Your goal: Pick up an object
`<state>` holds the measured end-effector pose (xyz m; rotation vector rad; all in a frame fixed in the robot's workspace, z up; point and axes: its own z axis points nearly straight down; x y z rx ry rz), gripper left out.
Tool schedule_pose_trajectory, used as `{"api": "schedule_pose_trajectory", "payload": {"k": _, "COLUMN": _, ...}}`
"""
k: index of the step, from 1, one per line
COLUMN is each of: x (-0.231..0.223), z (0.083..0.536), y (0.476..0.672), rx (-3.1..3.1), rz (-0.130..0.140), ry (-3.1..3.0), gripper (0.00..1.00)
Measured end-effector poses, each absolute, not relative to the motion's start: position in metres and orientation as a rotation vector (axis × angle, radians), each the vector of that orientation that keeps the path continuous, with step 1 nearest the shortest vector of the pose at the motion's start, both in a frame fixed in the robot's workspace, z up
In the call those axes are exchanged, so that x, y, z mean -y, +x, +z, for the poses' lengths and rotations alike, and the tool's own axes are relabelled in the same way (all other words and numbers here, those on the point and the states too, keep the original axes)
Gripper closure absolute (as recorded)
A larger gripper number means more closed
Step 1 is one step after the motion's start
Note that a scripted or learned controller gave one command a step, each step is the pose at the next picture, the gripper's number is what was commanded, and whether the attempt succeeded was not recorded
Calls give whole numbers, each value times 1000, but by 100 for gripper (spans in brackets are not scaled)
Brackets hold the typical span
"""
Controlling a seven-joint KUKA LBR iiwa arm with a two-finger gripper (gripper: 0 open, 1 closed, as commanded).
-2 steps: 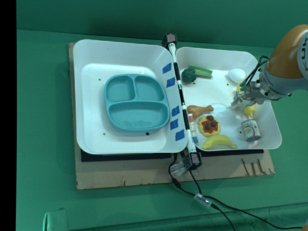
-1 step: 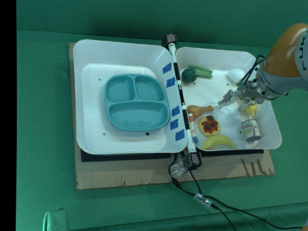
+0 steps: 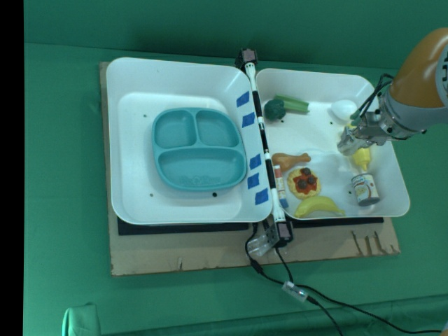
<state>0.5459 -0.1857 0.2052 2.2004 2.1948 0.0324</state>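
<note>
Green bench; claw (image 3: 352,144) partly hides a yellow bottle (image 3: 362,160).

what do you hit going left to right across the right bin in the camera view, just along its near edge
drumstick → small pizza → banana → small can

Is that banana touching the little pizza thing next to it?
Cannot tell. In the camera view the banana lies just below the pizza, their edges meeting or nearly meeting, with no plain gap or contact visible.
</note>
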Motion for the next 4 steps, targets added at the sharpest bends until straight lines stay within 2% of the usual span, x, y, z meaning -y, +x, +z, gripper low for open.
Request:
{"api": "schedule_pose_trajectory", "payload": {"k": 1, "x": 179, "z": 205, "y": 547, "rx": -2211, "rz": 42, "ry": 2203, "gripper": 0}}
{"api": "schedule_pose_trajectory", "payload": {"k": 2, "x": 183, "z": 220, "y": 549, "rx": -2192, "rz": 46, "ry": 2195, "gripper": 100}}
{"api": "schedule_pose_trajectory", "payload": {"k": 3, "x": 97, "z": 264, "y": 631, "rx": -2209, "rz": 10, "ry": 2217, "gripper": 100}}
{"api": "schedule_pose_trajectory", "payload": {"k": 4, "x": 98, "z": 264, "y": 631, "rx": -2207, "rz": 8, "ry": 2218, "gripper": 0}}
